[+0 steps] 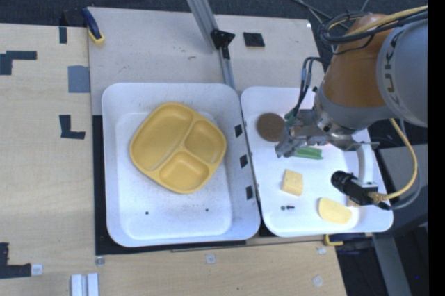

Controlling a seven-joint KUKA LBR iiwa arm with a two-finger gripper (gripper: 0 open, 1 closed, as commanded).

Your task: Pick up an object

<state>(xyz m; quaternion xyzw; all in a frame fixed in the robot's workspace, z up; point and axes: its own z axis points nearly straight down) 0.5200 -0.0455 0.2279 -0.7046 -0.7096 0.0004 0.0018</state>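
Just above the cheese (pixel 293 183), the gripper (pixel 290 146) hangs by a green stick (pixel 309 153); its grip I cannot tell.

- Worktop (pixel 42 149): pale wood, with dark tape marks on its left part.
- Grey mat (pixel 153 51) lies on it.
- Left bin (pixel 115 149) and right bin (pixel 274 211) sit side by side, edges touching.
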